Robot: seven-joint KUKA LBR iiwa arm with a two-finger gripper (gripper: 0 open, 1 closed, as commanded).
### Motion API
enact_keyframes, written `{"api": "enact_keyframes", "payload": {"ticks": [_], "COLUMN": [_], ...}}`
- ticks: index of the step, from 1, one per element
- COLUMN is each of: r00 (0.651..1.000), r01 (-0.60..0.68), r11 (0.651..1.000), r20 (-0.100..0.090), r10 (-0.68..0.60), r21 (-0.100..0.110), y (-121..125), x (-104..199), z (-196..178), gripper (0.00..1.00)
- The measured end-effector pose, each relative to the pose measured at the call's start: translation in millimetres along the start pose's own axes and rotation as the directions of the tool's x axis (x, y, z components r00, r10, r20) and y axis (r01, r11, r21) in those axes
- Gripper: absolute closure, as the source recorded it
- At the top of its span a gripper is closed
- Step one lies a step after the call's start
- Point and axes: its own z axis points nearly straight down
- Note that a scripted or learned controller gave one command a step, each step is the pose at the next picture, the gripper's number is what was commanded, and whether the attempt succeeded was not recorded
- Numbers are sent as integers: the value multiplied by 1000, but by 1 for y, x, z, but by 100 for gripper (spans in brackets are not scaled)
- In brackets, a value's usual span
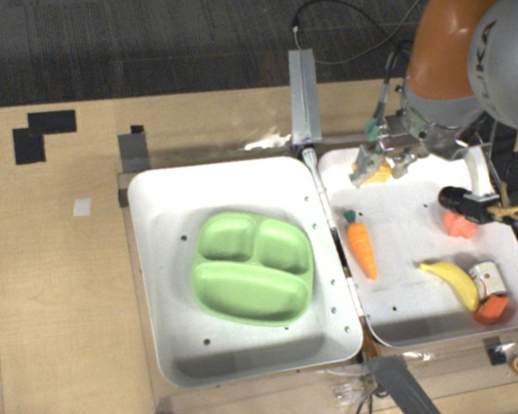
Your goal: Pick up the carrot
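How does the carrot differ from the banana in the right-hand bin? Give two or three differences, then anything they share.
Colour: the carrot is orange with a green top, while the banana is yellow.
Shape: the carrot is straight and tapers to a point; the banana is curved.
Place: the carrot lies near the bin's left wall, whereas the banana lies toward its lower right corner, beside a small orange and white item.
Shared: both lie flat in the right bin.

A single fixed camera looks down at a slant on the bench (54,304). Both white bins (162,261) lie side by side mid-frame, fairly near.
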Motion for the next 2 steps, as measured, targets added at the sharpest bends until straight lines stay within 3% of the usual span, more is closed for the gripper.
{"api": "enact_keyframes", "payload": {"ticks": [1, 2], "r00": [934, 834], "r01": [-356, -551], "r11": [934, 834], "r20": [0, 1], "r10": [356, 551], "r21": [-2, 1], "y": [1, -28], "x": [-13, 21], "z": [-112, -117], "gripper": [100, 100]}}
